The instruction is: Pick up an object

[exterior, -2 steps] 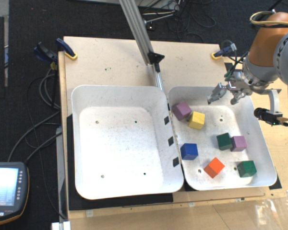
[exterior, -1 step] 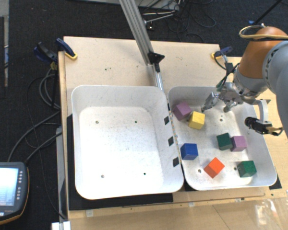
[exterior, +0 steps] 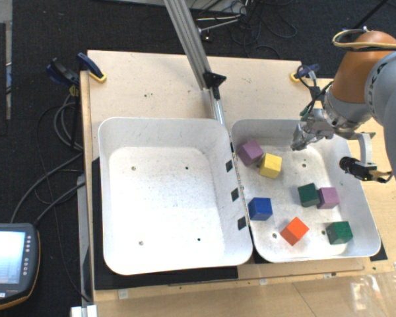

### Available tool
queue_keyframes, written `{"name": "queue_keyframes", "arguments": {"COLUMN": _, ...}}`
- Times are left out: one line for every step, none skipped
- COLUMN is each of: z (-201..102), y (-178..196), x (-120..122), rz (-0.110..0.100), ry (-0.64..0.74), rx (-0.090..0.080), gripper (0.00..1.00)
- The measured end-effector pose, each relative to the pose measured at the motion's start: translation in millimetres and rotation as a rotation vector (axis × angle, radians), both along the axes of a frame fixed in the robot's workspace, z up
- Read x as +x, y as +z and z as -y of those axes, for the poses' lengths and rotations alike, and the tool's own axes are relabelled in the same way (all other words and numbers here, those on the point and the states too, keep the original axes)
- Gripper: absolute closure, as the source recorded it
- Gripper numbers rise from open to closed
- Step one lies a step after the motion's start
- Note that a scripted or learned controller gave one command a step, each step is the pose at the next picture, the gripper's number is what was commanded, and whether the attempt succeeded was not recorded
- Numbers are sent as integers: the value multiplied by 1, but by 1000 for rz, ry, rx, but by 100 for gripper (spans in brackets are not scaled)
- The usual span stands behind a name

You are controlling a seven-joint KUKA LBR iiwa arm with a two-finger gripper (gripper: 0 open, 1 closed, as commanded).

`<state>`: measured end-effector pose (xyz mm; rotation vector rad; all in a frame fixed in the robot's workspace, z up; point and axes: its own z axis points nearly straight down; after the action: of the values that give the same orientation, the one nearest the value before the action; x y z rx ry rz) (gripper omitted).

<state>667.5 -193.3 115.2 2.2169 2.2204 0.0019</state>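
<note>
Leftmost, the left bin (exterior: 119,177) sits bare, then the right bin (exterior: 366,226) holds seven blocks, purple (exterior: 251,152) and yellow (exterior: 270,166) upper left, with the gripper (exterior: 299,142) hovering right of centre, grip state unclear.

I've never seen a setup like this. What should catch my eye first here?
Probably the bright little blocks scattered in the right bin: a yellow block, an orange block and a blue block among them. Next, the grey arm with its orange band, reaching in from the right, its gripper above that bin's far end.
</note>
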Motion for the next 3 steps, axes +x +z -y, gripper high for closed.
{"name": "queue_keyframes", "arguments": {"z": 7, "y": 62, "x": 1, "rz": 6, "ry": -2, "rx": -2, "gripper": 100}}
{"name": "queue_keyframes", "arguments": {"z": 12, "y": 118, "x": -6, "rz": 5, "ry": -2, "rx": -2, "gripper": 100}}
{"name": "queue_keyframes", "arguments": {"z": 12, "y": 165, "x": -4, "rz": 4, "ry": 1, "rx": -1, "gripper": 100}}
